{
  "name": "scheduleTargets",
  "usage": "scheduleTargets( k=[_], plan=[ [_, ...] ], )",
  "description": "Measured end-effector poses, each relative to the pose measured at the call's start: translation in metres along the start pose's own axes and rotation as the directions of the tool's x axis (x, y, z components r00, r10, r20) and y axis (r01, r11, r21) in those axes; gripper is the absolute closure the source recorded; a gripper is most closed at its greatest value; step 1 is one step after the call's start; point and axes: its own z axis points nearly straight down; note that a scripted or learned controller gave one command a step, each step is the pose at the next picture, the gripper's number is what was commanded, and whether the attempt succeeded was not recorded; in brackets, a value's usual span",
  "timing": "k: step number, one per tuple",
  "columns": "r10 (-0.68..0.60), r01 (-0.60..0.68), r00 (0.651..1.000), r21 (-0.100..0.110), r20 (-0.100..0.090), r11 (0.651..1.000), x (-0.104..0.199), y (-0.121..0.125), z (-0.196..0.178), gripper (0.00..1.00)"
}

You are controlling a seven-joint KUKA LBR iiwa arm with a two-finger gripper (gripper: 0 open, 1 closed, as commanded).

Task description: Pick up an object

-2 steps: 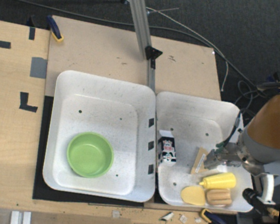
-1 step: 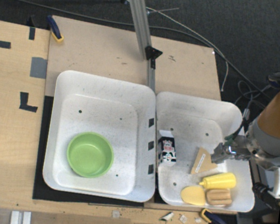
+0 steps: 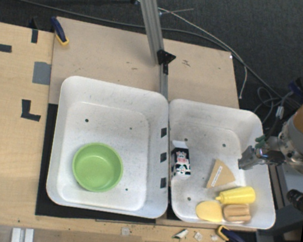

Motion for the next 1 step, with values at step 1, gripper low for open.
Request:
scheduleTargets(
  k=[1],
  plan=[
    [-0.005, 0.005, 1.0, 0.005, -0.002, 1.0, 0.0482, -0.0017, -0.0032, 1.0]
  ],
)
